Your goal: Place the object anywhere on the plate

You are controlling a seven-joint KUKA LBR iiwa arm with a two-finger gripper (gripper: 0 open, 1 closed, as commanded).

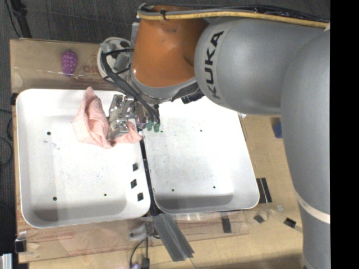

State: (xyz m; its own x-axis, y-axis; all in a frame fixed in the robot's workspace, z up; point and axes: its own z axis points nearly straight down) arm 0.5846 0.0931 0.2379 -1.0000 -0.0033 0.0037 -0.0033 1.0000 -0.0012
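Observation:
A crumpled pink cloth [92, 120] lies in the upper right part of the left white bin [73, 175]. My gripper [120, 123] hangs at the cloth's right edge, close to the wall between the two bins. Part of the cloth reaches under and just past the gripper's tip. The arm's orange band [162, 49] and grey wrist cover the space above the gripper, hiding the back edge of both bins there.
The right white bin [196, 167] sits beside the left one, its far right part under the arm. A small purple grape-like object [69, 62] rests on the brown bench behind the left bin. Black tape marks [136, 182] line the divide between the bins.

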